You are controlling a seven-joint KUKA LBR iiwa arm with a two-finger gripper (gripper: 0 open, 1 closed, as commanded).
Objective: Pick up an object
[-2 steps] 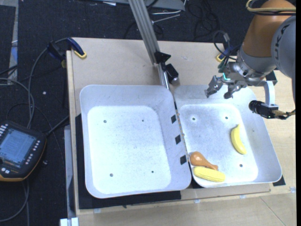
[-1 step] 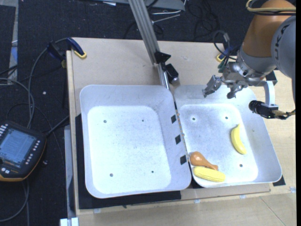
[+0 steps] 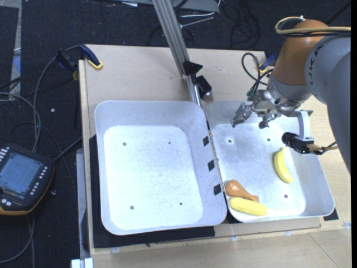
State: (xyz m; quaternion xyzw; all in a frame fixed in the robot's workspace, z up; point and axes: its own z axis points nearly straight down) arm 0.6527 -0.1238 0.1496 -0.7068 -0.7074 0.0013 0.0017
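Dark carpet strewn with black cables surrounds the pale wooden bench (image 3: 139, 71), where two shallow white plastic bins sit side by side, their inner rims touching along a seam marked with small black tabs. On the floor to the left lies a grey handheld control pendant with a lit screen (image 3: 19, 175). A slanted aluminium camera mast (image 3: 175, 38) rises from the bench behind the bins.

My grey arm with its orange band (image 3: 301, 49) reaches in from the right, and my two-finger gripper (image 3: 252, 118) hangs over the far edge of the right-hand bin (image 3: 251, 149). Its fingers are spread apart with nothing between them.

That right-hand bin holds three things. A small curved yellow banana (image 3: 283, 166) lies near the right wall, well apart from my gripper. Along the near rim rests a longer yellow toy corn-like piece (image 3: 249, 206), and just beside it, touching or almost touching, an orange pear-shaped toy (image 3: 239, 189), close to the seam between the bins.

The left-hand bin (image 3: 150, 166) shows a speckled white floor with four small dots near its corners.

Much of the right bin's floor between my gripper and the three objects is bare. The near-side pair sits tight against the rim and the dividing seam, while the banana has free floor on its left.
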